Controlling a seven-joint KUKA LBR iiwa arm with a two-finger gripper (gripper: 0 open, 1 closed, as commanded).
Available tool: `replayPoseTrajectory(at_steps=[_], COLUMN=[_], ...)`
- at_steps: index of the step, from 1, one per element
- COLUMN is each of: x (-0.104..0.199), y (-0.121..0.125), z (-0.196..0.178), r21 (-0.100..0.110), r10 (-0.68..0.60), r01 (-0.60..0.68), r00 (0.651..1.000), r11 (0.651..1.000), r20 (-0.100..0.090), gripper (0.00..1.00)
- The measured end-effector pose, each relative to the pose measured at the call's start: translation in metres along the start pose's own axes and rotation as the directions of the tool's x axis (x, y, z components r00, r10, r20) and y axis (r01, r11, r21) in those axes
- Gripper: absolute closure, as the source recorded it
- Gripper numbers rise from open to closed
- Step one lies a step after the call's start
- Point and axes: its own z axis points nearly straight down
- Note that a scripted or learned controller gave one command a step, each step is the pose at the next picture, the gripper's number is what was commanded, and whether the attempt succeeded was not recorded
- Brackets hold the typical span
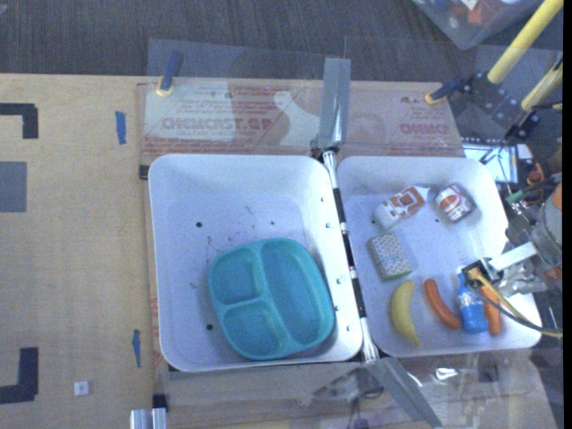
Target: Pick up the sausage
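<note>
There it is, the sausage point(441, 303): short, orange-red, rounded at both ends and slightly bent, lying flat in the right bin point(429, 244), toward its near edge. The banana point(404, 311) lies just to its left, apart from it. The blue bottle point(472, 311) sits just beside its near end, and I cannot tell whether those two touch. Past the bottle an orange thing point(492, 318) peeks out, mostly covered, its shape unclear. My arm point(547, 239) comes in over the right rim, cut off by the frame edge. My jaws, over by that bottle, are too muddled to read: released or clenched, I cannot tell. Farther back sit a speckled block point(391, 256), a small white-and-brown carton point(399, 206) and a red-and-white can point(454, 203), their labels too blurred to read. The left bin point(223, 195) carries a teal divided plate point(271, 298). Both bins sit on a tan counter point(71, 239) marked with blue tape point(120, 128) and black shapes. Printed cardboard point(232, 123) lies behind them, with dark grey floor point(223, 7) beyond.
</note>
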Motion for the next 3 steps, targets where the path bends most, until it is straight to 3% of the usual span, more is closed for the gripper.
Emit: replayPoseTrajectory(at_steps=[1,2,3], x=[-0.002,-0.001,0.000], y=[0.005,0.004,0.000], z=[-0.032,-0.041,-0.020], r21=[-0.003,-0.002,0.000], r10=[0.236,0.231,0.243], r01=[-0.236,-0.231,-0.243], r00=[0.972,0.973,0.970], r11=[0.972,0.973,0.970], r20=[-0.001,0.001,0.000], gripper=[1.00,1.00,1.00])
